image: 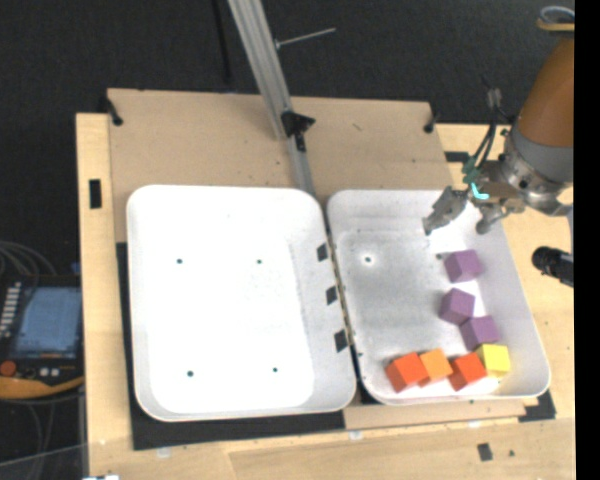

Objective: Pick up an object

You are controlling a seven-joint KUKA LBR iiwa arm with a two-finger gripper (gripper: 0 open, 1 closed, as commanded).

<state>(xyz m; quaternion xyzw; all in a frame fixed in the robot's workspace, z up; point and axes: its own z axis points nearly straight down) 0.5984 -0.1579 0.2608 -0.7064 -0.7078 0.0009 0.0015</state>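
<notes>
The open jaws of the gripper (464,211) hang over the far right corner of the right bin (400,298), whose near right corner holds purple cubes (464,266), orange cubes (410,370) and a yellow cube (495,357).

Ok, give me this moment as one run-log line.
gripper: open, over right bin's far edge, holding nothing | cubes: seven in right bin, near its front right corner | nearest: purple cube | pick: not yet done

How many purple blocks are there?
3, all in the right bin: one purple block nearest the tool, a second just below it, a third lower still, touching the yellow block. None looks hidden.
</notes>
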